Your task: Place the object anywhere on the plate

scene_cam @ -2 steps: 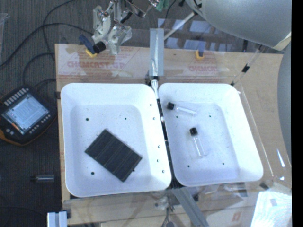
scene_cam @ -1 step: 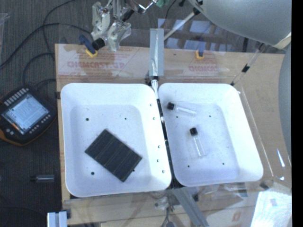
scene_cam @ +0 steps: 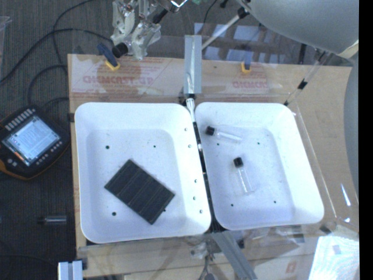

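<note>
Plate: a dark grey ribbed flat rectangle plate (scene_cam: 140, 191), lying turned at a slant on the floor of its bin.
Left bin: a shallow white plastic bin (scene_cam: 81, 156); the plate sits in its near half.
Right bin: a second shallow white plastic bin (scene_cam: 303, 156), just to the right of the plate's bin, the two touching side by side.
Near object: a small clear glass bottle with a black cap (scene_cam: 242, 174), lying on its side in the right bin, well apart from the plate, to its right.
Far object: another small clear bottle with a black cap (scene_cam: 221, 134), also lying down in the right bin, right of the plate and farther back.
Hand controller: a black box with a bright screen (scene_cam: 32, 142), on the dark floor to the left of the plate, off the bench.
Post: a grey metal bar (scene_cam: 192, 69), standing behind the plate where the two bins meet.
Gripper: a silver metal gripper (scene_cam: 137, 25) with wires, far behind the plate, past the bins' back edge.
Gripper's grip: too small and tangled to tell if it is spread or pressed together.
Arm: a big round grey arm (scene_cam: 303, 7), far back and to the right of the plate.
</note>
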You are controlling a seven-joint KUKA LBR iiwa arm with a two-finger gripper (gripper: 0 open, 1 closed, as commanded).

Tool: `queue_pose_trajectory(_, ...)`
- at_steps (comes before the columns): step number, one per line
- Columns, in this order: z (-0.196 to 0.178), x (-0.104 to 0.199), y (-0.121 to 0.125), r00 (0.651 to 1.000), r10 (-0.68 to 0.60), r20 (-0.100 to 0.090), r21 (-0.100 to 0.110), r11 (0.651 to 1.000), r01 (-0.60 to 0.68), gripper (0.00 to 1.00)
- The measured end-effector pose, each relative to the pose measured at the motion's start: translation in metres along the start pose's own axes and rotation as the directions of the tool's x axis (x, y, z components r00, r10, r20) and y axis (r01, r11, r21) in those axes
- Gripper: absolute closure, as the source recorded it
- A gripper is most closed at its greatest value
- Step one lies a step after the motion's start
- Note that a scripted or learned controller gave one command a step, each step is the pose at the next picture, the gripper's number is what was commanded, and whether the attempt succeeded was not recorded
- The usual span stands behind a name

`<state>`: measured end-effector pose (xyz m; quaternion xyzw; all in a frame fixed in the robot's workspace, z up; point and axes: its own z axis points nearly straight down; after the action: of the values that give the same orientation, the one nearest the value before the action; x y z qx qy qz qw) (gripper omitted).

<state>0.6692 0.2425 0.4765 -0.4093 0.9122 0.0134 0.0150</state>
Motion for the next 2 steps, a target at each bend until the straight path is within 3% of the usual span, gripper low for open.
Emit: queue_pose_trajectory(2,-0.021,-0.004,0.002,1.000,0.000,0.018,-0.006,1.000,0.000,1.00)
